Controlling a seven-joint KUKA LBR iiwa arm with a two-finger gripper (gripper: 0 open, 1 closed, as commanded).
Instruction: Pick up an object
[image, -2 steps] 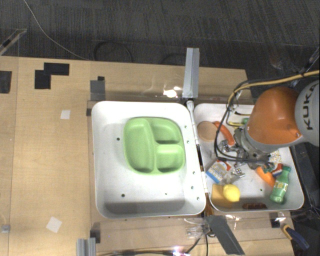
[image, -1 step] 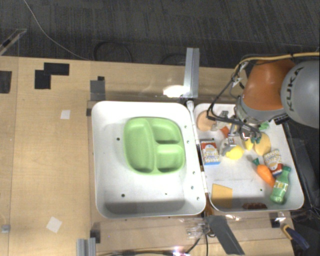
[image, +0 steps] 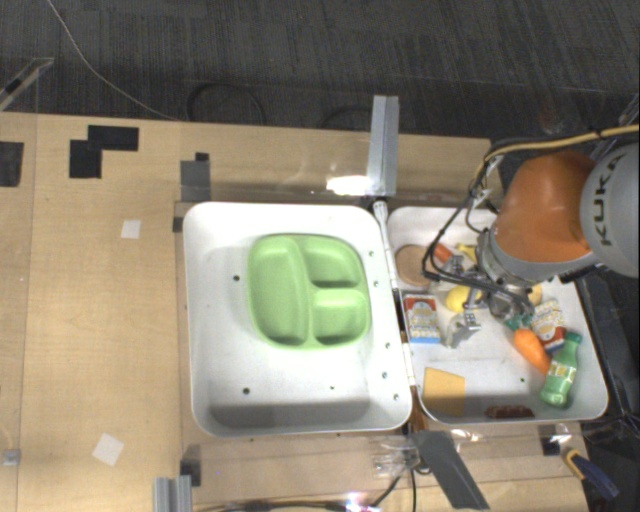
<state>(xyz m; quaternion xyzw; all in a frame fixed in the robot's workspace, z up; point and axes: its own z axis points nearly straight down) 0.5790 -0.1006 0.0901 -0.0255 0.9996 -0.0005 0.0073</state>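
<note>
The right bin (image: 490, 400) holds several small items: a yellow piece (image: 457, 297), a small printed box (image: 421, 318), an orange carrot (image: 531, 349), a green bottle (image: 560, 372), a tan square block (image: 445, 384) and a brown round piece (image: 410, 263). My gripper (image: 466, 322) hangs low over the middle of this bin, just below the yellow piece and right of the printed box. The arm's orange band and grey wrist cover the bin's upper right part.
The left bin (image: 215, 330) holds a green sectioned tray (image: 306, 289). A metal post (image: 384, 145) stands behind the divider between the bins. Cables loop beside the wrist at the right bin's back edge. Black marks lie on the wooden bench at the far left.
</note>
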